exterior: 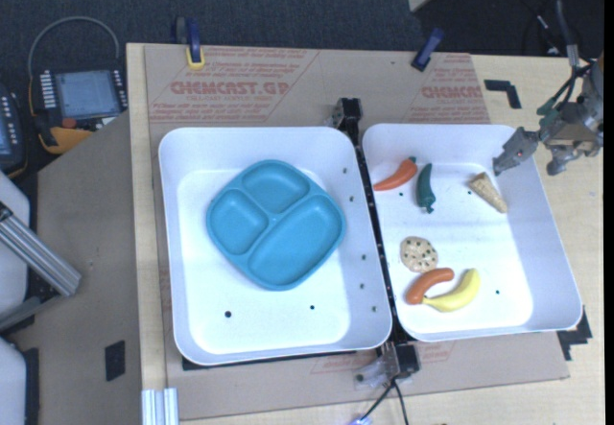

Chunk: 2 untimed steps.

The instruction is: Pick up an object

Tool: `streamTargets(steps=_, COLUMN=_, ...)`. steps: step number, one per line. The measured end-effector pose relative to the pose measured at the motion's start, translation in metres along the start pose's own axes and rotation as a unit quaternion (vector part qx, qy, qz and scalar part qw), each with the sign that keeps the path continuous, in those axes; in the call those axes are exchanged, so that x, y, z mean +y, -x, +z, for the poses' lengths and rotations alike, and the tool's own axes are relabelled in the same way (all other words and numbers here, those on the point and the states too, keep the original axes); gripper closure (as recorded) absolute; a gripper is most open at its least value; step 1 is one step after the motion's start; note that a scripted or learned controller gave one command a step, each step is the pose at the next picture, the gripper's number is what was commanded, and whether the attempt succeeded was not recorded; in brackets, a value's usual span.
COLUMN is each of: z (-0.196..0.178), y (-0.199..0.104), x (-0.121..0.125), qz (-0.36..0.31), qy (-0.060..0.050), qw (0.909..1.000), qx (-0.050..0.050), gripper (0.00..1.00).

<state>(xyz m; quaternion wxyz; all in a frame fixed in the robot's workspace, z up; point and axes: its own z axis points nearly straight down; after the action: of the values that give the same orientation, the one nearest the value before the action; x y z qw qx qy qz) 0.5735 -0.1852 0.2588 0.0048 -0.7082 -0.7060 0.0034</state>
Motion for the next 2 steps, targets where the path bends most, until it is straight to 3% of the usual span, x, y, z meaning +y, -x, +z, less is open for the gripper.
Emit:
streamTargets(steps=1, z=-0.007, y=-0.001, x=0.002, qz=-0.002, qy=0.006, qw=1.0, qx=-0.001, gripper=0.0)
streamTargets(steps=2, z=0.047, y=-0.006, x=0.012, qz=-0.003, qy=0.003, qw=1.0, qx=0.0, gripper=0.0)
